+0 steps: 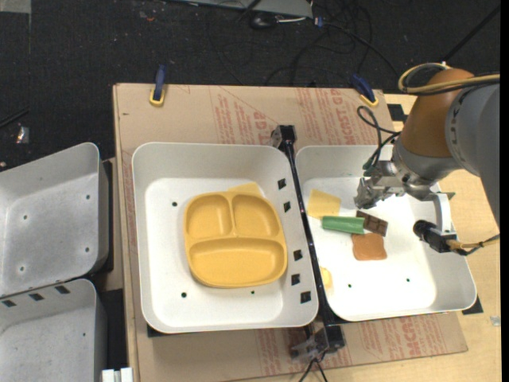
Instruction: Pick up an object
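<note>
In the right bin lie a pale yellow block, a green cylinder, a small dark brown piece and an orange-brown flat piece. A small yellow bit sits by the bin's left wall. My gripper hangs over the bin's upper middle, just above the dark brown piece and to the right of the yellow block. Nothing shows in its grasp.
The left bin holds a yellow divided plate. A black divider runs between the bins. The grey arm with its orange band reaches in from the upper right. Grey trays stand left of the bench.
</note>
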